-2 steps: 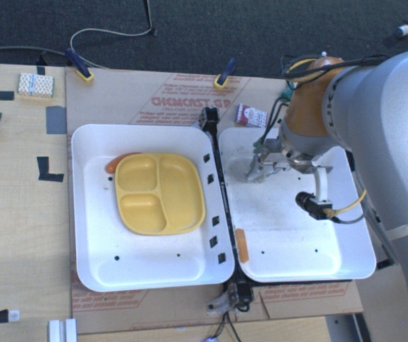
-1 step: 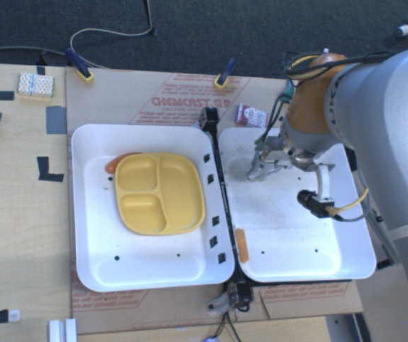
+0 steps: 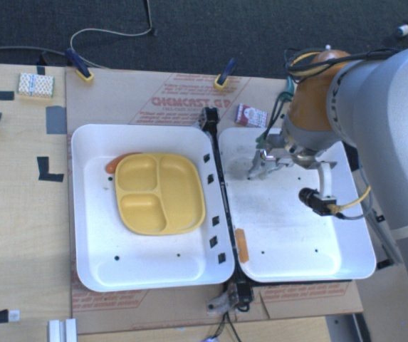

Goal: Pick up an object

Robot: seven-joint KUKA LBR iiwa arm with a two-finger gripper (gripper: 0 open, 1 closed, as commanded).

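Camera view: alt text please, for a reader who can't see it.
A grey arm with an orange band reaches from the right, its tool low over the right bin. A yellow divided tray lies in the left bin, and a small orange piece lies by the right bin's left wall.

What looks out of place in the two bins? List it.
The yellow tray sits askew in the left bin, partly covering an orange thing at its upper-left corner. A small orange piece lies tight against the right bin's left wall.
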